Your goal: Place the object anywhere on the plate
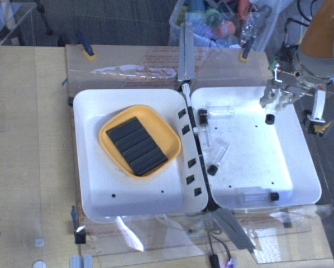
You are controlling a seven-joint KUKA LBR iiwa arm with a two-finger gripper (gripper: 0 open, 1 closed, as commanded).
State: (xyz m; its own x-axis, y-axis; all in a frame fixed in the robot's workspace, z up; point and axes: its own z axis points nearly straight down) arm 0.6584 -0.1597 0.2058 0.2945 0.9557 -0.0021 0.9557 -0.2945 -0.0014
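arm up at top right, gripper (276, 96) over right bin's (301, 166) far edge, can't tell abt fingers, dark ribbed block (139, 145) lying flat on yellow plate (112, 133), left bin (94, 183)

single fixed cam, mounted above the worktop (22, 149), looking down at a slant. far enough back to frame both white bins: left bin (94, 200), right bin (295, 177), with floor along the top. arm (320, 32) enters at upper right.
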